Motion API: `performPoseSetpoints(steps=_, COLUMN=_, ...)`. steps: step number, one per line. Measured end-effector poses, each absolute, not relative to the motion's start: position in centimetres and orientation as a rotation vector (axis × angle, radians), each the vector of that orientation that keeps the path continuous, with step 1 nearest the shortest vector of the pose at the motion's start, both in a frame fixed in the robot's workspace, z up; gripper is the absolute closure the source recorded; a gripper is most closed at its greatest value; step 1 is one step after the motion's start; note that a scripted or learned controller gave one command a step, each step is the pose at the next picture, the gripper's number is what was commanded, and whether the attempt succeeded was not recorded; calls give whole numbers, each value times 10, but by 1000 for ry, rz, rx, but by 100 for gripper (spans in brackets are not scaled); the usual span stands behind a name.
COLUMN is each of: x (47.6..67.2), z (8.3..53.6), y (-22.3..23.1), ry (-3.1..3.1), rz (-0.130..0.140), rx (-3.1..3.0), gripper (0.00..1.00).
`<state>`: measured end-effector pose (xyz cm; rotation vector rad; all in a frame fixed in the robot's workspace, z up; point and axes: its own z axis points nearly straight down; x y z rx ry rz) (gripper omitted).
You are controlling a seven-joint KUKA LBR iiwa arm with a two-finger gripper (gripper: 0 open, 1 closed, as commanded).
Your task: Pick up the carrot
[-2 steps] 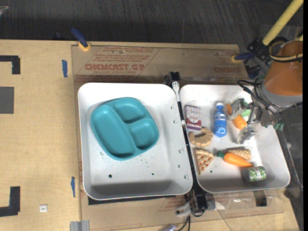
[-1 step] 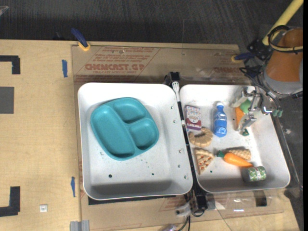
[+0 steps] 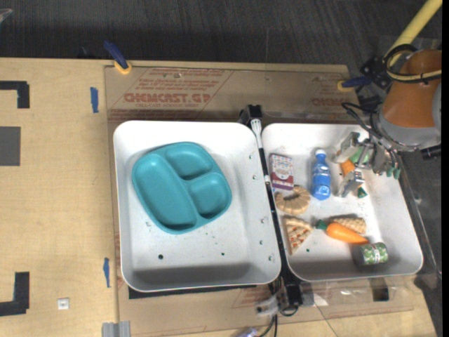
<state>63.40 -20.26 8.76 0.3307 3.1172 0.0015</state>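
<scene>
Here, my gripper hangs at the frame's right, fingers parted around nothing, above the carrot lying lower right in the right bin. Crowded by bread and a can, I could snag a neighbour instead.

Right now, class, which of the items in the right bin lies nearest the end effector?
The blue bottle, lying just left of the end effector. The carrot, the green can and the red-and-white carton all lie farther off.
</scene>
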Motion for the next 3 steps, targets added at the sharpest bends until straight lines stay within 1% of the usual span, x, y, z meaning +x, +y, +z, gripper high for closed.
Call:
performPoseSetpoints(steps=1, x=639, z=87, y=-206, ry=3031, rz=3, rx=791, gripper=0)
performPoseSetpoints(steps=2, x=581, z=89, y=-180, ry=3021, rz=1, rx=831, gripper=0)
performPoseSetpoints(steps=3, x=490, z=90, y=-188, ry=3014, rz=1, rx=853, gripper=0)
